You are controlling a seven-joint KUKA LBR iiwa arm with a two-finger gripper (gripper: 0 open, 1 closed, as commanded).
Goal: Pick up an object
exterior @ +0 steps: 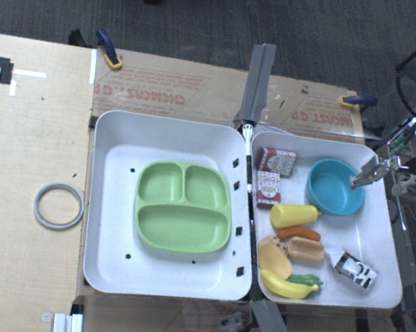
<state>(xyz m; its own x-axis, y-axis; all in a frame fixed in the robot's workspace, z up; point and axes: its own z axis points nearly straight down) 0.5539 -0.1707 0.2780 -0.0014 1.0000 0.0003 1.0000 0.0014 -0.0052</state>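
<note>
From where I stand, the hand (365, 177) hangs at the right edge of the blue bowl (334, 187) in the far part of the right bin (379, 252), and whether it is released or clenched I cannot tell. Left of the bowl lie two small red cartons (271, 176), and nearer are a yellow corn cob (293, 214), a hot dog (301, 242), a banana (289, 286) and a small black-and-white packet (354, 269). The left bin (103, 208) holds a green divided plate (183, 207).
</note>
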